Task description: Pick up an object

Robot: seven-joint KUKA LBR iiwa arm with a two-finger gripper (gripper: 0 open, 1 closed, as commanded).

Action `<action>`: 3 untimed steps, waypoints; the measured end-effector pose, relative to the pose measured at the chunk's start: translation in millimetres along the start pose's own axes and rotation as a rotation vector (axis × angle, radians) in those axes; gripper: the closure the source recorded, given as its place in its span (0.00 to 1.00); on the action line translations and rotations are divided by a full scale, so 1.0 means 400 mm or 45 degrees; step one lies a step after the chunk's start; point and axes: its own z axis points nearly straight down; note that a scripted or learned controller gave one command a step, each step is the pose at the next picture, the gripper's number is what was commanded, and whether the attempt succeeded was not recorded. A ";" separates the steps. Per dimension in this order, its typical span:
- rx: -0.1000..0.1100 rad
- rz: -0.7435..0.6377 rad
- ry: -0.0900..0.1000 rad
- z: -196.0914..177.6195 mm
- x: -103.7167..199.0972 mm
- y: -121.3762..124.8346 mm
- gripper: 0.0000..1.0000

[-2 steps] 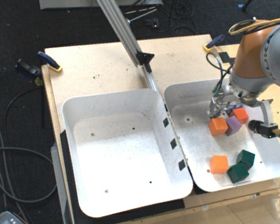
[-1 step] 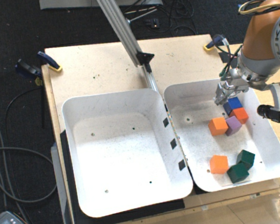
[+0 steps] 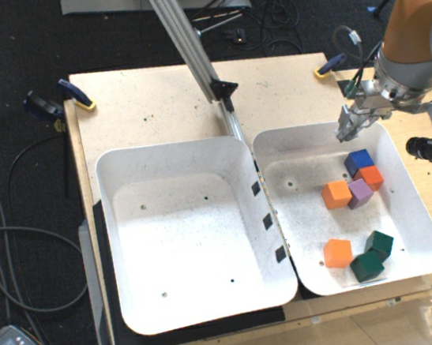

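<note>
Blocks: seven, all in the right bin [image 3: 412, 204], right half of the frame.
Upper cluster: one blue block [image 3: 358, 161], two orange [image 3: 371, 177] [image 3: 335, 194], one purple [image 3: 360, 192], packed close.
Lower cluster: one orange [image 3: 338, 253], two green [image 3: 381, 243] [image 3: 366, 266], near the bin's lower edge.
My pincer [image 3: 348, 130]: above the bin's upper rim, just above the blue block; I cannot tell its state.
Left bin [image 3: 127, 220]: one, beside the right.

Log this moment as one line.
stage: approach | gripper: above right bin far edge, nothing seen held | nearest: blue cube | bin holds blocks: three orange, purple, two green
</note>
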 end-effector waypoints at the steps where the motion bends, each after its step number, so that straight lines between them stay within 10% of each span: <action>1: 0.001 0.001 0.000 -0.102 0.000 0.005 1.00; 3: 0.011 -0.004 0.004 -0.108 0.231 -0.018 1.00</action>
